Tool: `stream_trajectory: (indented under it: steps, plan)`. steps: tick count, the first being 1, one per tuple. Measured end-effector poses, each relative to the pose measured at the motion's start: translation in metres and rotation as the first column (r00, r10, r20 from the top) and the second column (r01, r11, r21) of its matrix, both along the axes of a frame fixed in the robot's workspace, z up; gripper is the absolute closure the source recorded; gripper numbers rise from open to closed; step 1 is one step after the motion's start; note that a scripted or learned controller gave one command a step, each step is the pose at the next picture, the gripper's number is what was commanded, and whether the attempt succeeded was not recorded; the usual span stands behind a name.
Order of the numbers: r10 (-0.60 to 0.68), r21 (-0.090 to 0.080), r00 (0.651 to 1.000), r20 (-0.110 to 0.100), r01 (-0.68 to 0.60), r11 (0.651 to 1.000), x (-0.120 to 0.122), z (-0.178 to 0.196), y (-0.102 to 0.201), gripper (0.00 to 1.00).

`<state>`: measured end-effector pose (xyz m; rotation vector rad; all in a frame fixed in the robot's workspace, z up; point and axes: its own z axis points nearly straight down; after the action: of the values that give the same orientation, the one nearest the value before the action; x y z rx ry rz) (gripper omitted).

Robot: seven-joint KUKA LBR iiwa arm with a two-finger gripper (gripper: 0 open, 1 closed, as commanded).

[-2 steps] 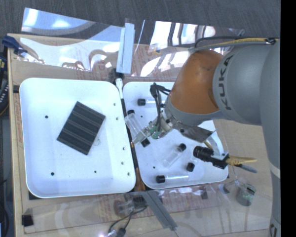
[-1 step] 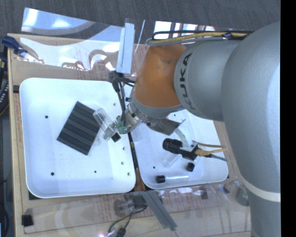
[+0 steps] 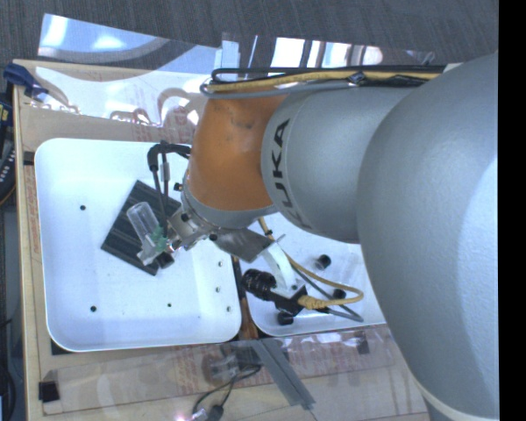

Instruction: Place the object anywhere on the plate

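We see the object (image 3: 145,220), a small clear plastic cylinder, lying on the plate (image 3: 127,233), a flat dark square set at a slant in the left bin (image 3: 79,261), a shallow white tray with rounded corners. The tool (image 3: 162,239) sits just at the cylinder's lower end over the plate's edge, and whether it is clenched or released we cannot tell. The grey arm (image 3: 377,191) with its orange band hides most of the right bin (image 3: 320,318) on the tabletop (image 3: 140,367).
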<state>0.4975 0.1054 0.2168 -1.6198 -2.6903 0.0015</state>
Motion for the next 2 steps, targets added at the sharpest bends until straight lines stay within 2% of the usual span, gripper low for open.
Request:
stream_trajectory:
  steps: [1, 2]
  plan:
    - [-0.050, 0.001, 0.999, 0.001, 0.050, 0.999, 0.065, 0.142, 0.037, 1.00]
    - [-0.048, -0.002, 0.999, -0.003, 0.048, 0.999, 0.060, 0.071, 0.098, 1.00]
